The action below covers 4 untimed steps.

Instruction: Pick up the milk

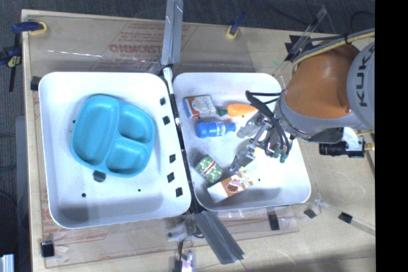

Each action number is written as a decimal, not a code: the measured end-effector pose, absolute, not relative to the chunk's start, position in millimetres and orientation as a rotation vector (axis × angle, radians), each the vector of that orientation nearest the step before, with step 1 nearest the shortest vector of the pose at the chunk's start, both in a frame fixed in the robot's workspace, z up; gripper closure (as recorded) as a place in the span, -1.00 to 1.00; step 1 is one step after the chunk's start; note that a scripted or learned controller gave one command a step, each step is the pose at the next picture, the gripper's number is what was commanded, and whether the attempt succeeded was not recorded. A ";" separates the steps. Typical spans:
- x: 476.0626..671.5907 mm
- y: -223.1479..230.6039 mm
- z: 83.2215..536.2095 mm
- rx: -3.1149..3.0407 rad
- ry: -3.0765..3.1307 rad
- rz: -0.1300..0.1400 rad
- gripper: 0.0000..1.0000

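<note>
A white carton with a red-brown picture point(233, 185), which looks like the milk, lies on its side near the front wall of the right bin point(294, 183). My gripper point(244, 155) hangs just above and behind it, reaching in from the right, and holds nothing that I can see. A second small carton, orange and white point(199, 106), lies at the back left of the same bin.
Also in the right bin are a blue bottle point(214, 129), an orange carrot-like piece point(240, 110) and a small green carton point(208, 167) left of the gripper. The left bin point(57, 194) holds a blue divided plate point(113, 134). A ridge with black clips point(173, 156) separates the bins.
</note>
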<state>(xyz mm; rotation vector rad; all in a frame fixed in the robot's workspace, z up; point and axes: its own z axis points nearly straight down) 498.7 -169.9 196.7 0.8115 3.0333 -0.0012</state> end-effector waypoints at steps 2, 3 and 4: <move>510.7 -209.4 222.8 0.963 2.988 -0.002 1.00; 527.4 -110.1 90.7 0.676 3.069 -0.001 1.00; 507.3 -145.8 179.8 0.516 3.097 -0.001 1.00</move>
